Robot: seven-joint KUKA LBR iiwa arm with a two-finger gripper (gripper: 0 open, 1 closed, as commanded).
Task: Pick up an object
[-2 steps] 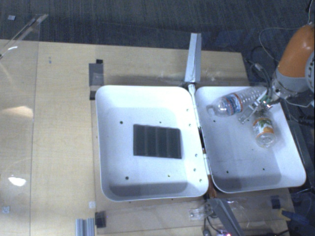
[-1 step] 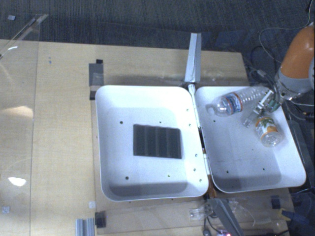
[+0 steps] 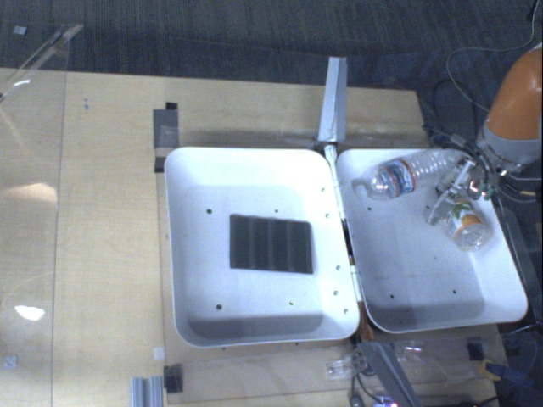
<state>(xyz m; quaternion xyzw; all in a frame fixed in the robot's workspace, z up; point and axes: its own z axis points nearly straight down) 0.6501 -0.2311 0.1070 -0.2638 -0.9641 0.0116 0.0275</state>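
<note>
- The gripper (image 3: 459,195) is seen low in the right bin (image 3: 424,299), near its upper right corner, under the orange-banded wrist (image 3: 517,100).
- Finger state cannot be told: the metal tip is small and blurred against clear plastic. No object is confirmed between the fingers.
- Two candidates are in that bin: a clear water bottle (image 3: 405,175) lying on its side along the upper wall, cap end toward the bin divider, and a small clear jar (image 3: 468,225) with an orange or yellow patch, just below the gripper tip.
- The jar appears touching or just beside the tip; which of the two is targeted cannot be settled.
- Risk: both items are round and slick. A closing pinch off-centre is likely to squirt the jar sideways rather than seat it.
- Risk: the bottle's far end sits close to the tip. It could be nudged or rolled, or both items caught at once, giving an unstable hold.
- Risk: work is done close to the bin's right wall; a slid object could be pinned against the wall or corner, out of reach of a clean pinch.
- Risk: transparent plastic is poorly localised, so depth could be misjudged and an empty close result.
- The left bin (image 3: 195,312) holds a dark ribbed pad (image 3: 271,243), well apart and not at risk.
</note>
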